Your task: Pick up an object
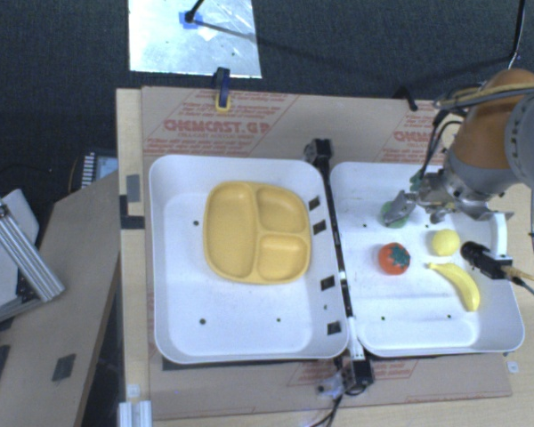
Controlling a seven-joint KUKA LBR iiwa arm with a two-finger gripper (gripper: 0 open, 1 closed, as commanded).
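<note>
Left bin (173, 265) is just sitting there with the yellow divided plate (254, 231). In the right bin (498, 332), the tomato (393, 258), lemon (444, 241) and banana (459, 284) are looking light, smooth, probably slippery plastic. Banana's middle seems the easiest grab. Gripper (399, 209) is hovering nearby; can't tell its state.

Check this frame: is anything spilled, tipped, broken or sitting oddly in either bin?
Nothing stands out. The yellow divided plate lies flat in the left bin; the tomato, lemon and banana lie apart in the right bin.
</note>
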